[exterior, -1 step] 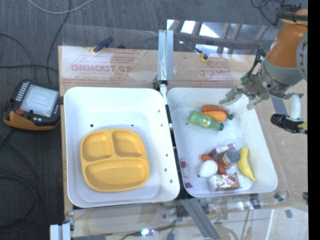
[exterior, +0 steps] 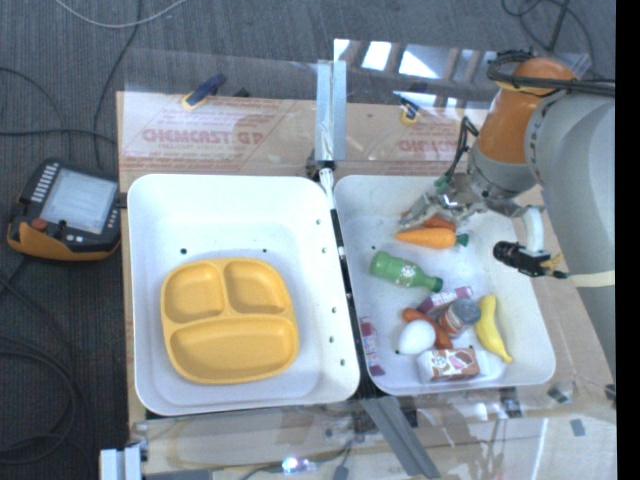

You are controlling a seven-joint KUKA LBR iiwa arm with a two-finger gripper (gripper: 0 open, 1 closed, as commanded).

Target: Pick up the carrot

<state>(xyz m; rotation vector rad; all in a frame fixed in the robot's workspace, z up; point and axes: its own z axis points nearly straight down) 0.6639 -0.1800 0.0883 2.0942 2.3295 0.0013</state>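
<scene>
Orange carrot [exterior: 427, 237] lies in the right bin [exterior: 540, 363], in its far half, roughly midway between that bin's left and right walls. It rests flat on the bin floor, long axis running left to right, green stub toward the right wall.

Pincer [exterior: 440, 204] sits just beyond the carrot, on the side toward the bin's far wall, very near it; whether metal touches the carrot cannot be told. Nothing shows between the fingers. Whether they stand wide or narrow cannot be told from this angle, as the metal parts blur together.

Arm [exterior: 560, 158], grey with an orange band, enters over the right bin's far right corner and covers part of the right wall.

Other contents of the right bin:
- green bottle [exterior: 404, 270] on its side, just nearer than the carrot, apart from it.
- banana [exterior: 491, 328] near the right wall, toward the near right corner.
- white egg [exterior: 416, 338] in the near half, beside a small red-and-white carton [exterior: 450, 364] at the near wall.
- a cluster of small red and grey items between egg and banana, too cluttered to identify.

Left bin [exterior: 150, 268] holds a yellow tray [exterior: 230, 320] with three compartments, placed toward its near left corner.

Desk [exterior: 230, 138] carries both bins side by side. A pendant [exterior: 66, 211] lies on the floor off the desk's left edge.
</scene>
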